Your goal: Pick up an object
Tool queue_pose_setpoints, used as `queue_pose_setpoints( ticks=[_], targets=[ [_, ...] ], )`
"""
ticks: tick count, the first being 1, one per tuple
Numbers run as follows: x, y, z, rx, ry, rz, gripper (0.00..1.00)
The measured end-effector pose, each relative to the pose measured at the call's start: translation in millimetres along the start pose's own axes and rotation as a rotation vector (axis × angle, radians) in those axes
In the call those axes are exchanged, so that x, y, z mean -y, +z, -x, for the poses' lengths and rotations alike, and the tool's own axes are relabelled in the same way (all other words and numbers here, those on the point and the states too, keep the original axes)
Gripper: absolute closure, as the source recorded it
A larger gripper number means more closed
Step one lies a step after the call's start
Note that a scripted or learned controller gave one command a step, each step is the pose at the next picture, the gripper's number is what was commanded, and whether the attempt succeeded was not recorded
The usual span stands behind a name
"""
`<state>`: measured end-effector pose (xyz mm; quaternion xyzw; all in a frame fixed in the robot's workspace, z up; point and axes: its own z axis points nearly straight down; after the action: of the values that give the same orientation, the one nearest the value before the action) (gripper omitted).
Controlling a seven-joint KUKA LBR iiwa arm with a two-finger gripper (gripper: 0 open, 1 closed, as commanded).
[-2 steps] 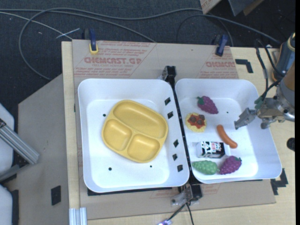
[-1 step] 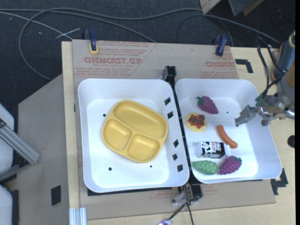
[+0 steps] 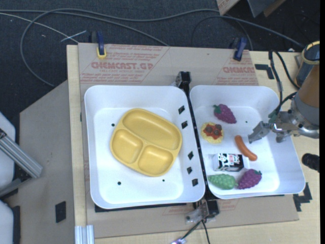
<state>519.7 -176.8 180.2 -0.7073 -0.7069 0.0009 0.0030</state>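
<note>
Arm (image 3: pixel 309 85) cut off by right edge; end effector (image 3: pixel 264 131) finger gap too small to tell.

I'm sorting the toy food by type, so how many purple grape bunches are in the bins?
2, both in the right bin. One purple grape bunch lies near its far edge; the other purple bunch lies near its front edge, beside the green grapes. None looks hidden.

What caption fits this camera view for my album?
Gripper hovers by the hot dog in the right bin of toy food.
</note>
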Motion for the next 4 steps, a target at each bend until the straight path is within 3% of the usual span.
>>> queue_pose_setpoints(
  ticks=[1,2,3,4],
  targets=[
    [-6.0,60.2,2.7,-0.001,0.000,-0.002,0.00],
    [-5.6,97.6,1.9,0.000,-0.001,0.000,0.00],
    [-7.0,84.3,2.2,0.001,0.000,0.006,1.00],
    [-5.5,41.0,0.0,0.004,-0.002,0.009,1.00]
  ],
)
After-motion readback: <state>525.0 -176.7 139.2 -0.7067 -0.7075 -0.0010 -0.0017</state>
